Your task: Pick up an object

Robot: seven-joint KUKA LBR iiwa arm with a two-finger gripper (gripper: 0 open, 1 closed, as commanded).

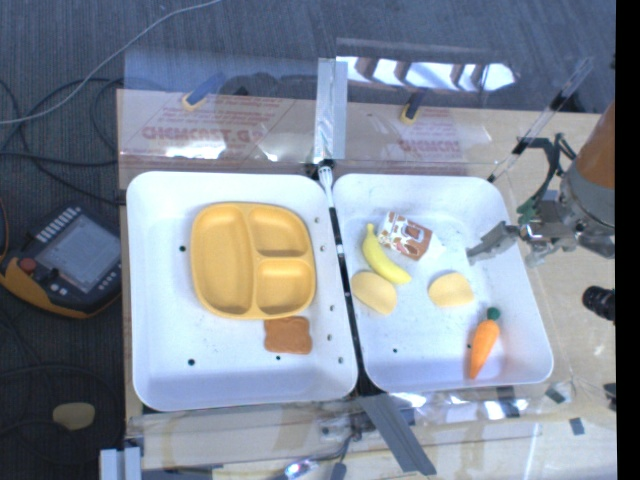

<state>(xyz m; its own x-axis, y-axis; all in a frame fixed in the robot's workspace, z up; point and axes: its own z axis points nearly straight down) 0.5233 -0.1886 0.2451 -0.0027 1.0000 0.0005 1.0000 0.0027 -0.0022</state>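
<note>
The right bin holds a yellow banana and a small red-and-white carton just right of it. A pale yellow lump lies below the banana, and a second one lies mid-bin. An orange carrot with a green top rests near the front right corner. My gripper hangs over the bin's right rim, up and to the right of the second lump. It is apart from every object and holds nothing that I can see.
In the left bin lies a yellow divided plate, with a brown toast slice in front of it. A clear plastic wall stands behind both bins. A handheld pendant lies on the floor at far left.
</note>
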